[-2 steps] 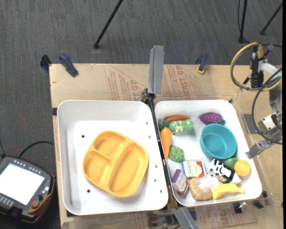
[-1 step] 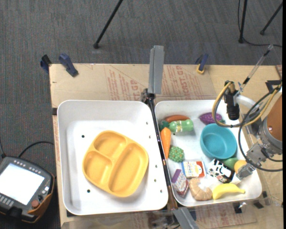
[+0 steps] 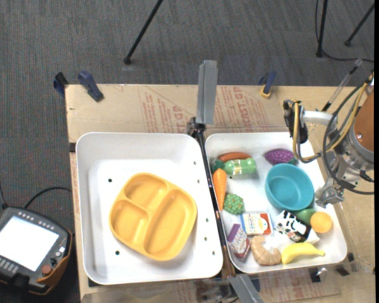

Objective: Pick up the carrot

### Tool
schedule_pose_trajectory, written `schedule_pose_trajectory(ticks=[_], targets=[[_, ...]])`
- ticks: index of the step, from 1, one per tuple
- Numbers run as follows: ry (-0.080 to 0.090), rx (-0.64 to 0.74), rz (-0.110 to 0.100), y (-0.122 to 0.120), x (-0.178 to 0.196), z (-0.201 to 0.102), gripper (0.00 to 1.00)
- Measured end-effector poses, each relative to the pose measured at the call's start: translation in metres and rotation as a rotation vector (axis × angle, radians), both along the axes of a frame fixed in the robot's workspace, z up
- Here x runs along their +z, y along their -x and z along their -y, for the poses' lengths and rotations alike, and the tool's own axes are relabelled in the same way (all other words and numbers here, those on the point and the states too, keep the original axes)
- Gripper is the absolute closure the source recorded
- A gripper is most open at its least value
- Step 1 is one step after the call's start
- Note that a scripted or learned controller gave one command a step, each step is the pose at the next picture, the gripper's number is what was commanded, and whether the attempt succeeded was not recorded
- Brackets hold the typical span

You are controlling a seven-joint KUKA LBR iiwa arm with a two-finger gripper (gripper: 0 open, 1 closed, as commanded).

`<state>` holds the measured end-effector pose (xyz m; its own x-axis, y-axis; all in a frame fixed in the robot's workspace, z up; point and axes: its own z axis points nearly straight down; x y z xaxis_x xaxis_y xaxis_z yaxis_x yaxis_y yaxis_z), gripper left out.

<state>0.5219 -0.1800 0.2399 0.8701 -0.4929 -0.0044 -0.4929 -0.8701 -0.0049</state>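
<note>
Against the left wall of the right bin [image 3: 341, 248] lies the carrot [image 3: 220, 188], long axis parallel to that wall, leafy end toward the far edge. Gripper [image 3: 328, 196] sits at the opposite right wall, beyond the teal bowl [image 3: 289, 188]; its closure cannot be determined.

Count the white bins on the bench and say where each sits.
2. The left bin holds a yellow divided plate. The right bin holds the carrot, a teal bowl and other toy food.
</note>
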Motion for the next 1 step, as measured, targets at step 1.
schedule_pose_trajectory(ticks=[1], targets=[[-0.002, 0.323, -0.001, 0.0324, -0.0094, -0.0061, 1.0]])
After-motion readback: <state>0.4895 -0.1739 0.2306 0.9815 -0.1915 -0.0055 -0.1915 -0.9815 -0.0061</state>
